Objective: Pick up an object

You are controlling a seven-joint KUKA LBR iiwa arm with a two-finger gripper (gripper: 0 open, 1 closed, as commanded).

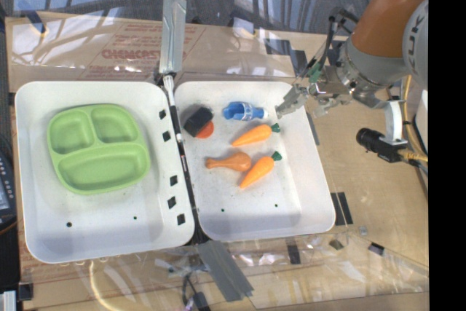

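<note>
The right white bin (306, 207) holds two orange carrots with green tops, one (252, 135) above the other (258, 171). An orange-brown drumstick (228, 162) lies left of the lower carrot. A blue toy (242, 111) sits near the bin's back wall, and a black block on a red-orange piece (199, 121) lies at the left. My gripper (290, 103) hangs over the bin's back right corner, just right of the blue toy and above the upper carrot's green end. Nothing shows between its fingers.
The left white bin (44, 229) carries a green divided plate (98, 148). A row of black clips runs along the seam between the bins (177, 156). The arm's orange band (389, 7) and grey wrist fill the upper right, with a black part (377, 142) beside the bin.
</note>
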